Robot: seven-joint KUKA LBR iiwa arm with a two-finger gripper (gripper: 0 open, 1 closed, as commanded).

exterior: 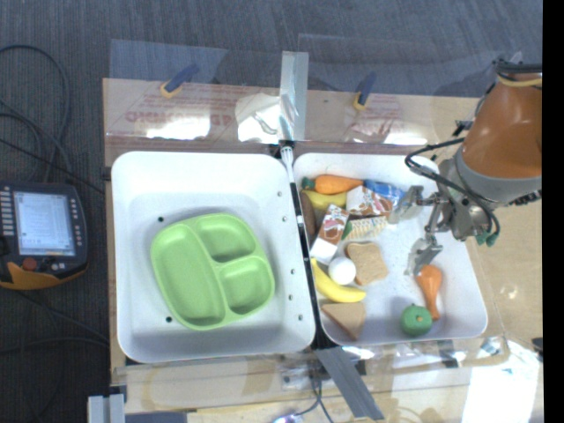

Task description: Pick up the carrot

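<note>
- The gripper point(421, 227) hung over the right bin point(476, 311), its 2 fingers set apart, 1 up near the packets and 1 lower down.
- Nothing lay between the fingers; the lower fingertip point(424, 256) stood just above an orange chicken drumstick point(430, 287), and whether it touched the toy could not be told.
- The arm point(504, 139) reached in from the right, its orange band above the grey wrist, with dark cables looping beside it over the bin's right rim.
- The carrot point(337, 184) lay flat at the far left corner of the right bin, green top toward the divider, well apart from the gripper.
- Just in front of the carrot sat a cluster of small packets point(366, 211), with a slice of bread point(367, 262), a white egg point(342, 271) and a banana point(337, 287) nearer the camera.
- A green round fruit point(417, 320) rested near the front right corner, just beside the drumstick's narrow end.
- The left bin point(141, 324) bore a green 3-compartment plate point(211, 270).
</note>
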